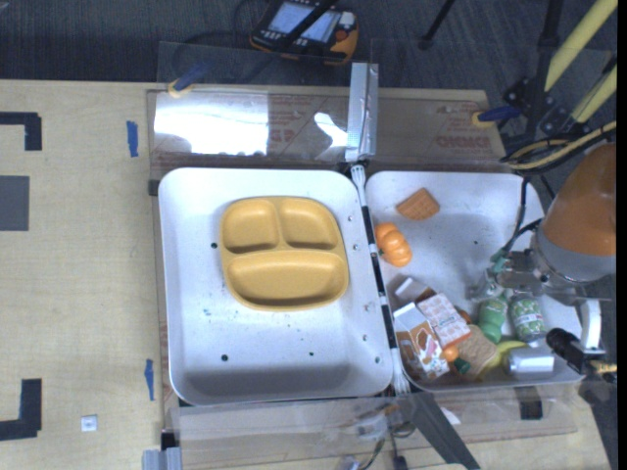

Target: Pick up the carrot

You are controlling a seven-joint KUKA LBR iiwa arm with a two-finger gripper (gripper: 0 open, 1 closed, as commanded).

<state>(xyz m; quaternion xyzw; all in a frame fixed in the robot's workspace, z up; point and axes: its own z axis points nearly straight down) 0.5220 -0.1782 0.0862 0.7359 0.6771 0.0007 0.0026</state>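
- Carrot [454, 347]: small orange piece in the clutter at the right bin's [460, 225] 6 o'clock edge, lying on a carton [433, 329], near the cookie [476, 352].
- Gripper [509, 280]: at the bin's 3 o'clock, well apart from the carrot; finger state cannot be told.
- Step: approach, judged; nothing grasped.
- Next move: travel toward 8 o'clock, then descend between neighbours without snagging the carton.
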